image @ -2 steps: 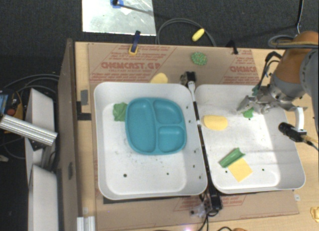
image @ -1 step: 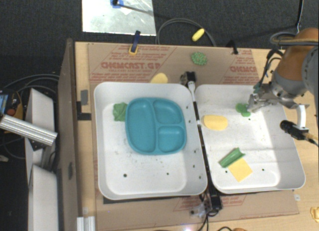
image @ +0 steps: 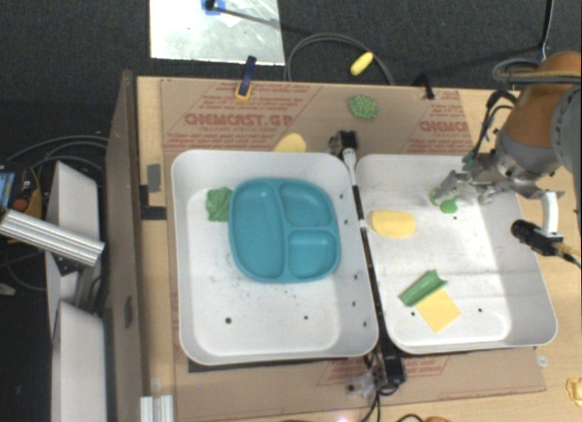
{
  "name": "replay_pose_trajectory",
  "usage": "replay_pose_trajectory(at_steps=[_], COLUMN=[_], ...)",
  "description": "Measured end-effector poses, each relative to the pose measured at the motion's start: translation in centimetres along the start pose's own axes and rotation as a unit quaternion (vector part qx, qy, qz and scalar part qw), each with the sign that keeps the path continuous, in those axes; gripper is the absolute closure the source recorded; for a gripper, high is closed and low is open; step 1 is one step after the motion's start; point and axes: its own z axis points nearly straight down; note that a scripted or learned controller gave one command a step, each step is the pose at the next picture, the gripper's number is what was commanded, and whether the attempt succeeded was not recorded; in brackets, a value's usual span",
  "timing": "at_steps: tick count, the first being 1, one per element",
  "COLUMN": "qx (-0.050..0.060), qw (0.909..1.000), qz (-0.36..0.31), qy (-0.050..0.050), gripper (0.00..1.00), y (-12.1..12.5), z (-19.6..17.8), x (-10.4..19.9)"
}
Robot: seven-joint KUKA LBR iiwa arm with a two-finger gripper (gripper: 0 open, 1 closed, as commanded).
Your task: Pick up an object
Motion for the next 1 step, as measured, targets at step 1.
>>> replay_pose_trajectory(at_steps=[1], qx=[0.001], qw=[1.0000], qz=[-0.002], qy=[0.002], gripper=[0.00], y=[2.36], z=[1.22], x=[3.32])
